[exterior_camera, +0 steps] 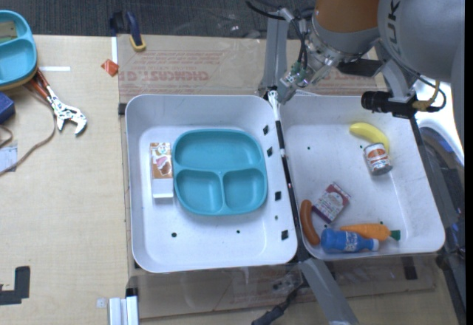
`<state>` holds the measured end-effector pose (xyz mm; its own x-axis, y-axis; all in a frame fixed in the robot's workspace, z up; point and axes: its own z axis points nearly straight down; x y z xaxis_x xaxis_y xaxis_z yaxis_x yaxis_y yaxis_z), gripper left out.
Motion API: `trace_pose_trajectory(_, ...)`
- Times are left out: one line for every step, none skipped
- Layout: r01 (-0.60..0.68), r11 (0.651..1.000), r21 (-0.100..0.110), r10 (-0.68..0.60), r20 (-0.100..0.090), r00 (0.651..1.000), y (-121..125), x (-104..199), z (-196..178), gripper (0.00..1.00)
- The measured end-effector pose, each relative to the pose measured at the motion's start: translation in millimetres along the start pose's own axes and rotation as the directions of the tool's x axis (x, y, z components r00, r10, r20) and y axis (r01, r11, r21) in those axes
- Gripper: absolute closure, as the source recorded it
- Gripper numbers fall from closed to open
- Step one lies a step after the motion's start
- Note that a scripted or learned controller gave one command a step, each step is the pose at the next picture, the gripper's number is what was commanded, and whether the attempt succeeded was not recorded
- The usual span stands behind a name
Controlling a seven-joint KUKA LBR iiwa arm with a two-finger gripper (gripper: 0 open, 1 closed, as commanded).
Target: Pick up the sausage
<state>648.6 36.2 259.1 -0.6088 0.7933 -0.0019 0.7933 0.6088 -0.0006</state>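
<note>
The sausage [308, 221], a short reddish-orange link, lies in the right bin [417, 190] near its front left corner, close to the wall between the two bins. Just right of it are a blue bottle [349, 241] and a carrot [369, 231]. My gripper [290, 83] hangs from the orange-banded arm above the far left corner of the right bin, well behind the sausage and apart from it. Its tip is small and dark against the bench.
The right bin also holds a snack packet [330, 203], a can [378, 159] and a banana [367, 131]. In the left bin [137, 168] sit a teal divided plate [220, 172] and a small box [160, 168]. A wrench [65, 114] lies on the bench at left.
</note>
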Motion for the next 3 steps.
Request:
trace_pose_trajectory(0.062, 0.998, 0.003, -0.062, -0.003, 0.998, 32, 90, 73, 1.00)
trace_pose_trajectory(-0.143, 0.990, 0.004, 0.143, -0.003, 0.990, -75, 123, 69, 1.00)
trace_pose_trajectory(-0.388, 0.922, 0.006, 0.388, -0.002, 0.922, -121, 117, 69, 1.00)
